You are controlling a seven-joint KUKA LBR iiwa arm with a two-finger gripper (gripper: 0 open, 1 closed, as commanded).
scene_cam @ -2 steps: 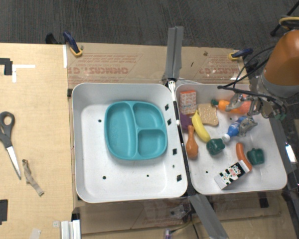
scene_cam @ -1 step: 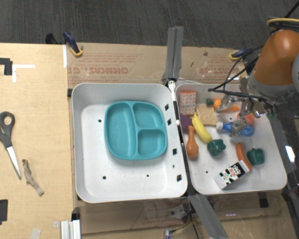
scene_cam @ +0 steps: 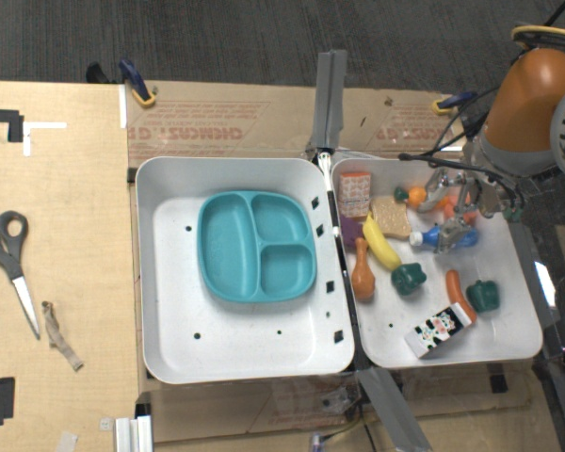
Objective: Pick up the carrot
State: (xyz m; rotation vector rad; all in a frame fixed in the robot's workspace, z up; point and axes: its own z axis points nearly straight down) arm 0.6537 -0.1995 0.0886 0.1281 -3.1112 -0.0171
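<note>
Two shallow white bins [scene_cam: 160, 281] side by side, keeping things from rolling away. Teal plastic plate with three parts [scene_cam: 258, 248] alone in the left one. Grey arm's gripper [scene_cam: 460, 203] low over the right bin's far side, fingers too blurry to tell. Small orange carrot [scene_cam: 456, 290] lying apart, nearer the front, beside a green toy [scene_cam: 483, 296].
</note>
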